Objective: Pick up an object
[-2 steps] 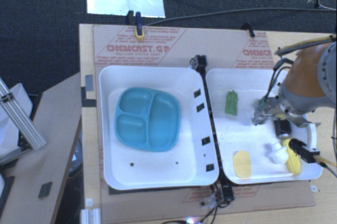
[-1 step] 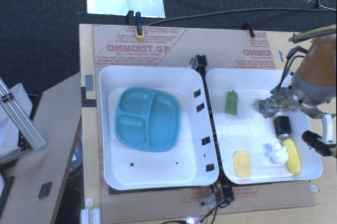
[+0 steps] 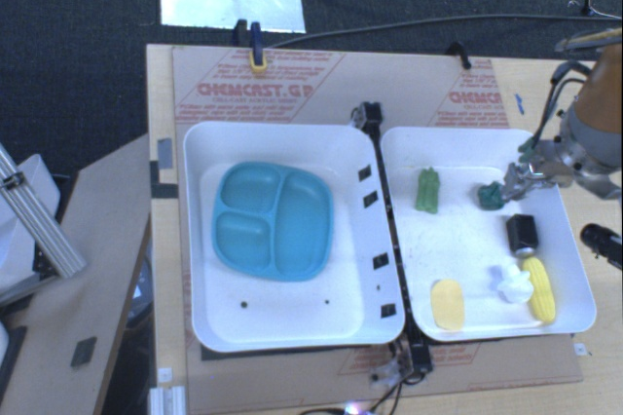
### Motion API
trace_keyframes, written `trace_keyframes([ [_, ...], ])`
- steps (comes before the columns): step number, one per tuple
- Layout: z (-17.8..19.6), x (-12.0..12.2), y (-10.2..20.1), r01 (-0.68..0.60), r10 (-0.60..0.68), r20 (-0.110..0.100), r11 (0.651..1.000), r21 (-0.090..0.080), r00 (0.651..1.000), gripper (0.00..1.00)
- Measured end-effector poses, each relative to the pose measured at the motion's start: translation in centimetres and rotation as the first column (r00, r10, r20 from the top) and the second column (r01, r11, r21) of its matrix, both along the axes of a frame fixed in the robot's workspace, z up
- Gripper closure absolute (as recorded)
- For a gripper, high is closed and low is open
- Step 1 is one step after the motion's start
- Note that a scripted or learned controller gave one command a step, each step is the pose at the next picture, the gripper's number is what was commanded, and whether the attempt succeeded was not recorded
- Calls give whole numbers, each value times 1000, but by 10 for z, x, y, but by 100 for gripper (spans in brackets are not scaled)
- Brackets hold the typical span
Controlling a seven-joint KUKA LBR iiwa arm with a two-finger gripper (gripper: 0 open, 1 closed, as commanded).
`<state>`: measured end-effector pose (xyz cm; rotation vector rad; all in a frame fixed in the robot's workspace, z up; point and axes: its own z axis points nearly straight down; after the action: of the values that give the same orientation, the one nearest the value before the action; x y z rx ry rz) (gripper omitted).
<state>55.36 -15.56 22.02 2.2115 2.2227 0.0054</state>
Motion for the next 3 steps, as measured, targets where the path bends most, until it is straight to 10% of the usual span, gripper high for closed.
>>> trace_keyframes([
  [1,-9,1,0,1,-1,-5,1000,1,1000,100],
  [3,13,32,100,-4,4,-4,1000,3,1000,100],
])
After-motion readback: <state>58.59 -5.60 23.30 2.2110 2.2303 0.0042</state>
